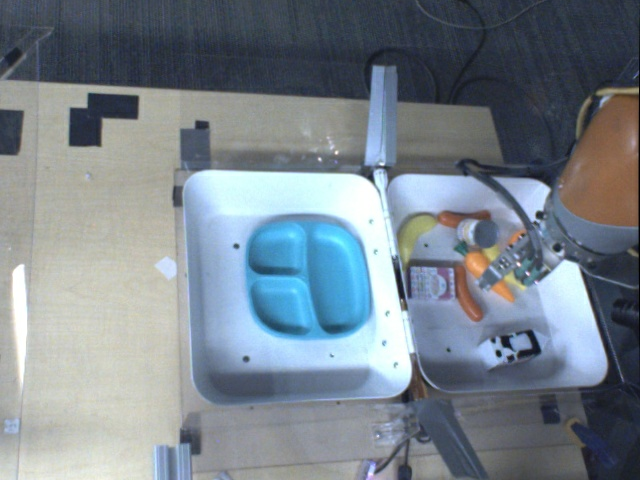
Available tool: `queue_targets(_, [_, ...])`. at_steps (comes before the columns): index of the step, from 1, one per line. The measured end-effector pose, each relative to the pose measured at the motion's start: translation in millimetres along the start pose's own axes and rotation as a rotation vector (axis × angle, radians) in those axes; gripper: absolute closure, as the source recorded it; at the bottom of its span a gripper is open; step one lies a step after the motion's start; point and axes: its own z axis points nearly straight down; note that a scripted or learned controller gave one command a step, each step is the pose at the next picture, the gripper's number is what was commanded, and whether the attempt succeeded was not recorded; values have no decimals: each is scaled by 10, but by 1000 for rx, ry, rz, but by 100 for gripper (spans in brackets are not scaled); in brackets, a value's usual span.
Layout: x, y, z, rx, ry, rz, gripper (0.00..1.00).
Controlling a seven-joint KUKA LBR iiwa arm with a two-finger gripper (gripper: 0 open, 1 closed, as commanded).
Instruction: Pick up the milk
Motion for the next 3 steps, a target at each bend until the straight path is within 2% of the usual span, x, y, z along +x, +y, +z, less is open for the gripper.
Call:
queue_targets(1, [565,399,45,6,4,398,100])
queue_targets(2, [305,194,21,7,4,371,100])
queue_targets(3, [91,60,-1266,2,1,49,100])
